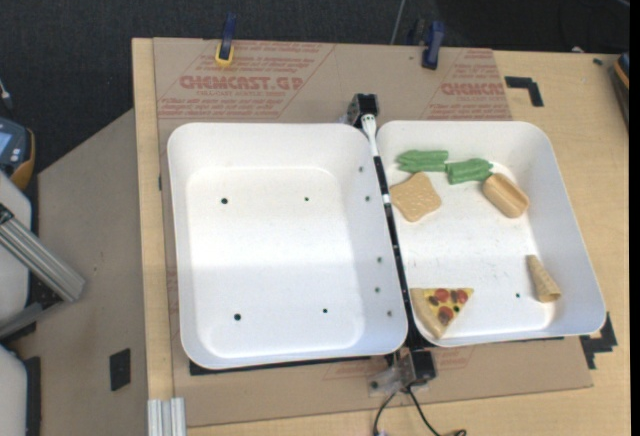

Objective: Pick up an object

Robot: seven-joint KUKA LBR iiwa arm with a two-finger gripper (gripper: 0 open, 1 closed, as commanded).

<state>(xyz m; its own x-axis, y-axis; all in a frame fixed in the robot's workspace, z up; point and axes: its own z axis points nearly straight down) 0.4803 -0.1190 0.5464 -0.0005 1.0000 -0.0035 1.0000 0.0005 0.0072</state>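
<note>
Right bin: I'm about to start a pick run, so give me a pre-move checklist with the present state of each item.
1. Objects present in right bin: ok.
2. Pizza slice lies by the near left corner, close to the wall: not ok for an easy grasp.
3. Toast slice apart from green pieces: ok.
4. Bread roll touching the second green piece: cannot tell.
5. Cone lies alone: ok.

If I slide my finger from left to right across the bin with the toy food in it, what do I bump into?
Slice of toast → pizza slice → green piece → bread roll → cone-shaped piece. I skipped the other green piece, since it sits right above the toast.
</note>
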